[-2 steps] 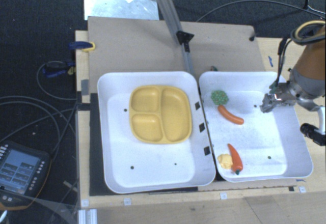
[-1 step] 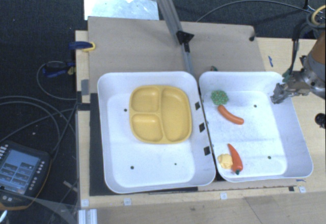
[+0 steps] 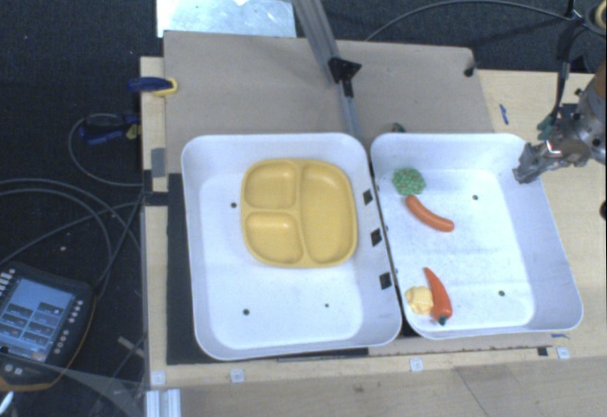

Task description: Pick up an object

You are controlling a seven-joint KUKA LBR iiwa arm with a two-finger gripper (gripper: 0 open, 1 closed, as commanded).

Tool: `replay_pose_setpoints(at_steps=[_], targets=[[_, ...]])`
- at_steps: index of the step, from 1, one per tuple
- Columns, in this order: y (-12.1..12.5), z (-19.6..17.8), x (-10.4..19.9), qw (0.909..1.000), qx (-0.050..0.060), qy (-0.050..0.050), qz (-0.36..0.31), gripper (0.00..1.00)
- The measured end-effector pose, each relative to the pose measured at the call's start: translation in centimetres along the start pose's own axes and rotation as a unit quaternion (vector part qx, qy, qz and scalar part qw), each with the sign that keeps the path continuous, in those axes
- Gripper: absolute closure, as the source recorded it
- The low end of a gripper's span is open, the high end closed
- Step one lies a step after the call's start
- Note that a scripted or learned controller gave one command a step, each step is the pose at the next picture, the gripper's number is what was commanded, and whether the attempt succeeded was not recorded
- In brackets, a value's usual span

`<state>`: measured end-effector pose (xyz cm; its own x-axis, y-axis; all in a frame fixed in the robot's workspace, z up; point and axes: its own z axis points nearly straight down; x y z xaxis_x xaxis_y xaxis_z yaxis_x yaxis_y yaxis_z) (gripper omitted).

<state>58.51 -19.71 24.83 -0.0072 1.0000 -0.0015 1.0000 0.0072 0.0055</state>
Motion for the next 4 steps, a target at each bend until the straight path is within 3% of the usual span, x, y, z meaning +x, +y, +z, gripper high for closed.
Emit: replay_pose_setpoints(at_steps=[1,4], targets=[[1.8,-0.5,5.1,1.0000,0.001,0.001,-0.002,1.00],[4.0,-1.0,20.2,1.0000,0.001,0.002,-0.002,1.00]])
